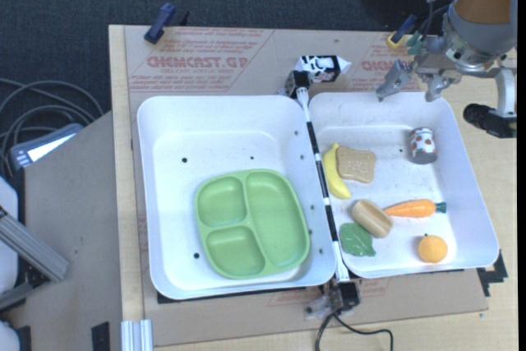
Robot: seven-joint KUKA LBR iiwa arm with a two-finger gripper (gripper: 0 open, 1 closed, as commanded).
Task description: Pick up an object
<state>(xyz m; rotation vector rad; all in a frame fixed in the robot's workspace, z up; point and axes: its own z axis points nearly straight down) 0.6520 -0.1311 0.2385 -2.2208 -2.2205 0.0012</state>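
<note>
I see the pincer (413,85) spread wide, gripping nothing, above the right bin's (472,201) far rim.

Below it lie a small red-and-white cup-like object (422,145), toast (356,164), banana (334,173), carrot (411,209), bread roll (371,218), green leaf (357,240) and orange (432,248). Left of the pincer, the other bin (164,168) holds a green divided plate (251,222). Brown board covers the surface (205,57); dark carpet lies beyond.

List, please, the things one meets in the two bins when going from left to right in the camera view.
Green divided plate → banana → slice of bread → carrot → orange
</note>
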